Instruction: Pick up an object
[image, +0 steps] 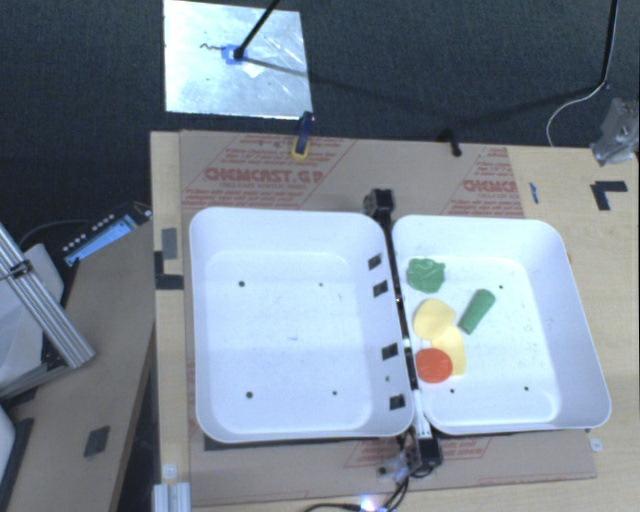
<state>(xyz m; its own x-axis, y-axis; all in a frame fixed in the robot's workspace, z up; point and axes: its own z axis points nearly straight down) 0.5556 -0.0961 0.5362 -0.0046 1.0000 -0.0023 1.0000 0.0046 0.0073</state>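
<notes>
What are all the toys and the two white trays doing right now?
Green lumpy toy: lying in the right tray, near its left wall.
Green stick: lying flat, tilted.
Yellow piece: flat, tucked partly under the red disc.
Red disc: lying on the yellow piece's lower end.
Right tray: holds all four toys.
Left tray: sitting beside the right tray.
</notes>
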